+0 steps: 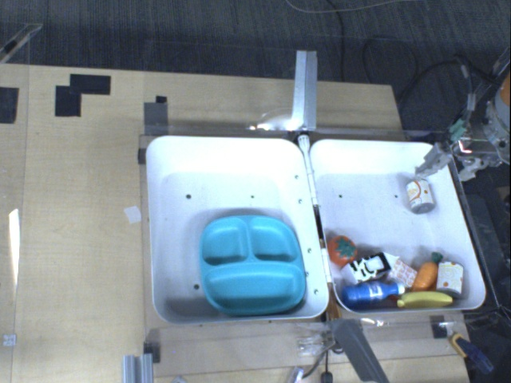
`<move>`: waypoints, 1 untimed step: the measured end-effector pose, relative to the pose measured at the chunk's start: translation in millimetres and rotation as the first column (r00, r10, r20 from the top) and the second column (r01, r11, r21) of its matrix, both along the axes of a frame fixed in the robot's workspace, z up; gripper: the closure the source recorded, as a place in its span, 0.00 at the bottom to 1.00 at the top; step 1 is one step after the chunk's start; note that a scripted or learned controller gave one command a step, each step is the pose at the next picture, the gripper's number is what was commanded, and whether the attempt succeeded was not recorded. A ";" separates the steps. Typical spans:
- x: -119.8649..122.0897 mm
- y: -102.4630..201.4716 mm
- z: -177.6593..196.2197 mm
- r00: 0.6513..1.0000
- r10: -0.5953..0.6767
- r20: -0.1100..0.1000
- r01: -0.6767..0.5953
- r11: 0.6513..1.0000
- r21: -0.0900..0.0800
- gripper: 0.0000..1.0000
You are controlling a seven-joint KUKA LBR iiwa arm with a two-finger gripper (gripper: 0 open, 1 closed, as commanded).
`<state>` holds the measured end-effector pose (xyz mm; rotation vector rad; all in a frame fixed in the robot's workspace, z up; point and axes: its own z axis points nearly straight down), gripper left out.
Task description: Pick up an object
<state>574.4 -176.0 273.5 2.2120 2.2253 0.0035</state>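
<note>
Whether upright or flat, can's (421, 195) axis unclear.

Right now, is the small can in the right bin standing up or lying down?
Lying down. The can rests on its side on the right bin's floor, its round end facing the camera.

Lighting: even, moderately bright, overhead. Both white bins (164, 214) read clean, near overexposed on their floors. Shadows: soft, short; a dim grey one under the blue tray (251, 263), along its left edge. Glare: small bright patch on the metal divider post (305, 94) and beside its base. Upper background: dark, low detail. Sharpness: generally soft, low resolution; small items at lower right blur together.
</note>
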 end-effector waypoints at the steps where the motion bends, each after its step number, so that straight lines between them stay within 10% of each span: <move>1: 3.0 -29.4 -113.1 0.989 0.150 -0.001 -0.150 0.989 0.000 0.00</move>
